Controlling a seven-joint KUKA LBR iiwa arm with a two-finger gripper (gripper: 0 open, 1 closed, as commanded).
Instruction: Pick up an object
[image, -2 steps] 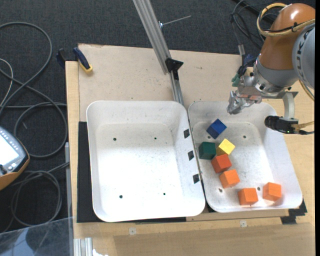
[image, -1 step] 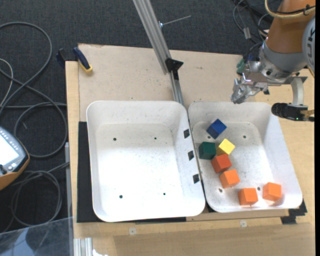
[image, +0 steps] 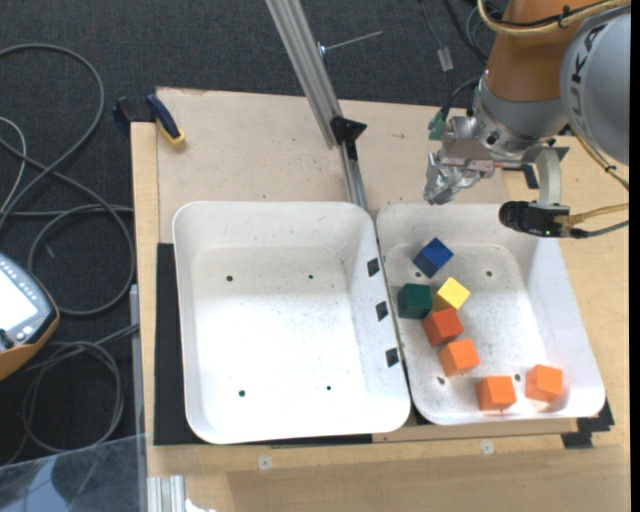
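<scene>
The right bin (image: 560, 300) holds several blocks. A blue block (image: 433, 256) lies nearest the far rim, with a yellow block (image: 452, 293) and a dark green block (image: 415, 300) just below it. A red-orange block (image: 442, 326) and an orange block (image: 459, 356) follow toward the front. Two more orange blocks (image: 496, 393) (image: 544, 383) rest near the front rim. My gripper (image: 441, 192) hangs above the bin's far rim, up and slightly right of the blue block, with nothing visible between its fingertips.
The left bin (image: 200, 300) sits beside the right one, their rims meeting at the middle. A slanted metal pole (image: 318, 80) rises behind the bins. A blue and yellow tool (image: 165, 118) lies at the bench's far left corner.
</scene>
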